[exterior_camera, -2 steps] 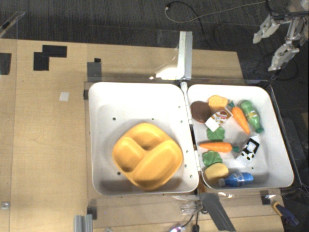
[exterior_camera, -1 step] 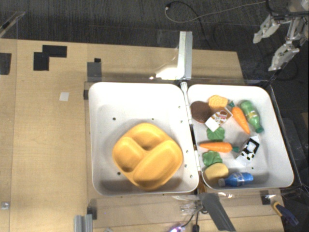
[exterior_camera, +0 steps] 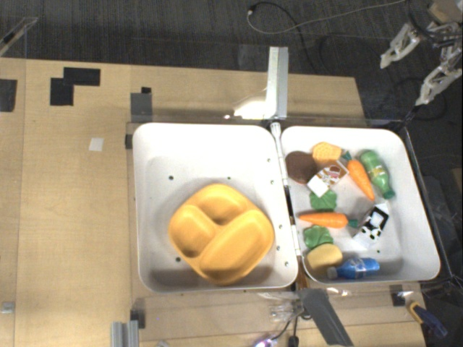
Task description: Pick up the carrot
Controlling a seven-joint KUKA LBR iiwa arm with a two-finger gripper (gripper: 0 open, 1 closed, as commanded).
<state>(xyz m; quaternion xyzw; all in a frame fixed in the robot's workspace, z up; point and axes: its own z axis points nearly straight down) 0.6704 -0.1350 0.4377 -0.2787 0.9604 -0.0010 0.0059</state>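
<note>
Grey fingers (exterior_camera: 423, 56) hang well beyond the carrot (exterior_camera: 323, 220).

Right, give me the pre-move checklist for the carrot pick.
1. Carrot in view: ok. Two lie in the right bin: a level carrot mid-bin and a slanted carrot farther back.
2. Single clear target: not ok, either one fits the order.
3. Level carrot uncovered: ok, nothing lies on top of it; green leafy pieces sit close beside it.
4. Slanted carrot free at the sides: not ok, it lies against the green bottle.
5. End effector over a carrot: not ok, it is up beyond the bin's far right corner.
6. End effector ready to grasp: cannot tell.
</note>
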